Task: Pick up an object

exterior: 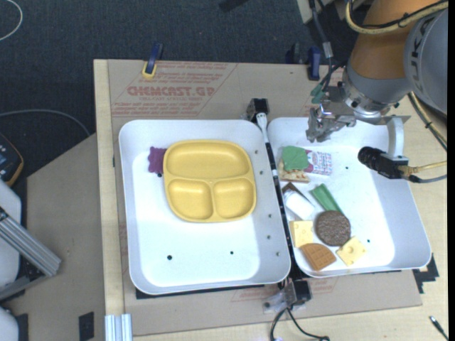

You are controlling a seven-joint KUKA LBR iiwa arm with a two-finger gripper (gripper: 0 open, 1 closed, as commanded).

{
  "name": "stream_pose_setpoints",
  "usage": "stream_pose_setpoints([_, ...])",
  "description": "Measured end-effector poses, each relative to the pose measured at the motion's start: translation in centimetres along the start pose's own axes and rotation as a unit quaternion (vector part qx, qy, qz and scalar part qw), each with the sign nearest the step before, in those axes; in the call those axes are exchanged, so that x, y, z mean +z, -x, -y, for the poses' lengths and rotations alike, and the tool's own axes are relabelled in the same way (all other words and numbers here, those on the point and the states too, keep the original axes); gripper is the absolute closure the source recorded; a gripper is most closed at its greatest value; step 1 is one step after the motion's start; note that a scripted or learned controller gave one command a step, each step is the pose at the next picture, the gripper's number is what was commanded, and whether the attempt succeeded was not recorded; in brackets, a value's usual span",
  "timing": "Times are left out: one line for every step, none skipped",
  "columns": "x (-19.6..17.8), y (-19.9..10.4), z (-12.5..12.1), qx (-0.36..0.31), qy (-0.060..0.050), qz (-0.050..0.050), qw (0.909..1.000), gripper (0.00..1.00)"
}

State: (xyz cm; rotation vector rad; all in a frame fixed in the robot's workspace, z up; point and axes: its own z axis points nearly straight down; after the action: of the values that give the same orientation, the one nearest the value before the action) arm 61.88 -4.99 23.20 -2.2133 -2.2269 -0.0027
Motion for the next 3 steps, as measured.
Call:
stream_pose_setpoints([0.0,-5.6,1.2,0.0,-0.002,0.0,1.0,1.0])
stream_pose_setpoints([0.8,-10.2,1.4,0.0,-0.002,0.001,1.0,1.0])
stream_pose_setpoints([1.7,-12.5,-0.1,0.001,0.001,0.001,1.0,1.0])
